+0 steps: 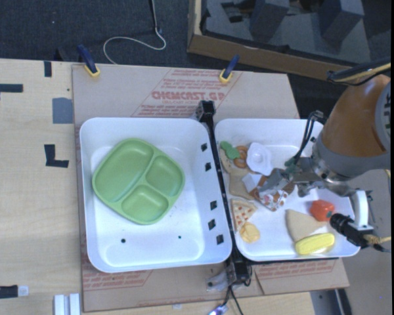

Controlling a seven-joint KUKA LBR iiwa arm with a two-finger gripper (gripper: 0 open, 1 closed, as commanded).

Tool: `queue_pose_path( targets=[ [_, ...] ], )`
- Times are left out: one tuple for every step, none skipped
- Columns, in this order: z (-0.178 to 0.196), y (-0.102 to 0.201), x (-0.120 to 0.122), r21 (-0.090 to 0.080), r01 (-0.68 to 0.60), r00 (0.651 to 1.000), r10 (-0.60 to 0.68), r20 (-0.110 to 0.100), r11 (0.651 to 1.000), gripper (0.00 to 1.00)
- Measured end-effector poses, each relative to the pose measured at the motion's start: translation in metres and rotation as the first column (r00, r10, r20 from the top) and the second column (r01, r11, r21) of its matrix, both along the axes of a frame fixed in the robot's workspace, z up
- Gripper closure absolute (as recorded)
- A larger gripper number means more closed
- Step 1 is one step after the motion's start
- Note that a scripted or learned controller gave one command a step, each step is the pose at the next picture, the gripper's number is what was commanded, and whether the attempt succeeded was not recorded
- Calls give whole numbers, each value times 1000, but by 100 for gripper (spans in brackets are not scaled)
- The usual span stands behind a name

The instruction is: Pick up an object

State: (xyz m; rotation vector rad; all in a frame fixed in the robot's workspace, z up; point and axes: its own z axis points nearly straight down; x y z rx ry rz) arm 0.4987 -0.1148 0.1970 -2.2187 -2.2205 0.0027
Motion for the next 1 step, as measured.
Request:
queue_pose_path(
  targets=[
    [-90,-7,33,-5,2,1000,-2,10,1000,0]
  ],
)
